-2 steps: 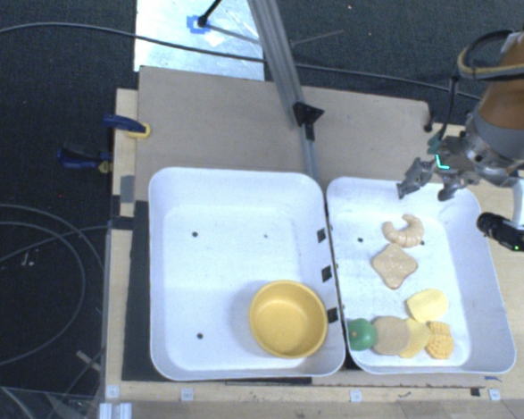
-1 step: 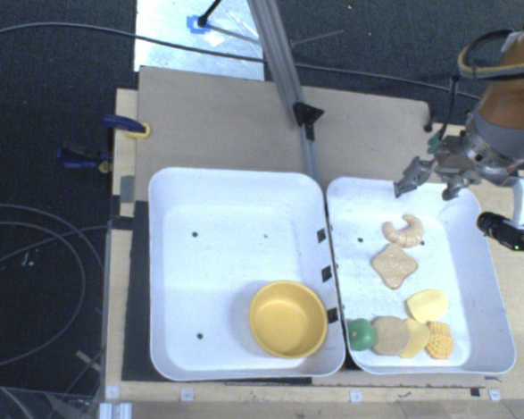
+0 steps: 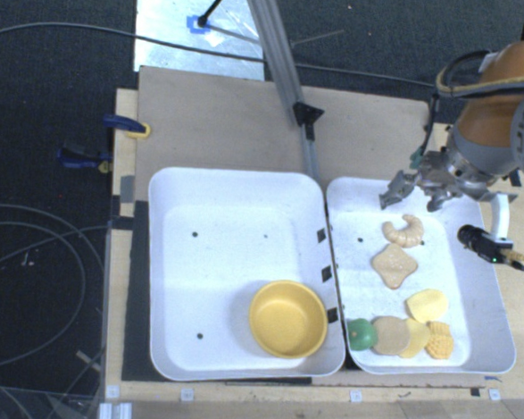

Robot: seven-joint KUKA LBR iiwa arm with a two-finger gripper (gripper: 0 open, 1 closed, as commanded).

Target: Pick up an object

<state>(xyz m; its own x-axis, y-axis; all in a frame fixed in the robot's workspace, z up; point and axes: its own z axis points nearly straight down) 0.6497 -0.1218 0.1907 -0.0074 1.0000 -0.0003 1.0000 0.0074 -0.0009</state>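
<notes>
Over right bin [image 3: 348,201]: gripper [image 3: 413,198], fingers spread, holding nothing I see; croissant [image 3: 404,231] below
Left bin [image 3: 178,189]: yellow bowl [image 3: 287,318]
Floor: dark carpet [image 3: 48,64]; cables [image 3: 28,232]

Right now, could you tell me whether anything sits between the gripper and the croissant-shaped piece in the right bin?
Nothing visible does. The gripper hangs over the far end of the right bin, and the croissant-shaped piece lies just below it in view, with bare bin floor between. The other food pieces lie nearer the camera.
</notes>
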